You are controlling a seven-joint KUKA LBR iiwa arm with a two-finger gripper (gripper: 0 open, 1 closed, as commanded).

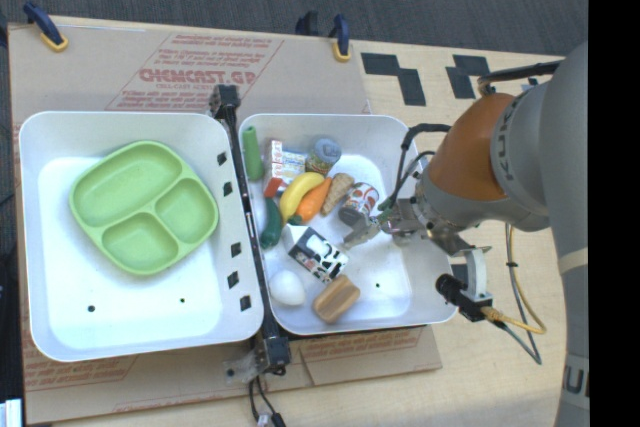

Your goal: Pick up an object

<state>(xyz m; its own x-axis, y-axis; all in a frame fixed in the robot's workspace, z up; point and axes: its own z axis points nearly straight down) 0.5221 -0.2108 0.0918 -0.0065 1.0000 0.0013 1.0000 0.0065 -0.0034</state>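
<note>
Reaching into the right bin (400, 310) from the side, the gripper (362, 227) hangs low among the clutter beside a red-and-white can (364, 199); its grip cannot be made out. Nothing looks lifted; the pick remains undone.

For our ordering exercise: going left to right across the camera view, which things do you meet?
Green divided plate → green cucumber → banana → carrot → gripper → orange band.
</note>
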